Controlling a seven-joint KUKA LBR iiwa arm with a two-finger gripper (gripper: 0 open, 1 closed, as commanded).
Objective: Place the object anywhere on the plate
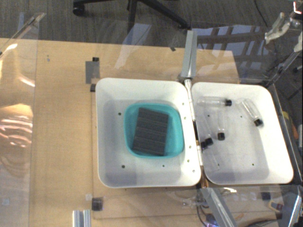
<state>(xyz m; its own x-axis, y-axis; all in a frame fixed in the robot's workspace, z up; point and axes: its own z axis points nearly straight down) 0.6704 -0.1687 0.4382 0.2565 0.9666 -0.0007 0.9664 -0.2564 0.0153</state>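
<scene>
A teal square plate [176, 137] lies in the middle of the left white bin [108, 145]. A dark grey ridged block [150, 131] rests flat on the plate, slightly turned, and covers most of its centre. The block lies wholly inside the plate's rim, with nothing touching it.
The right white bin [272, 145] holds several clear tubes with black caps, one near the back [215, 101], one at the right [251, 111] and one near the left wall [207, 143]. A grey metal bar [189, 56] runs back from where the bins meet. Tan bench surrounds the bins.
</scene>
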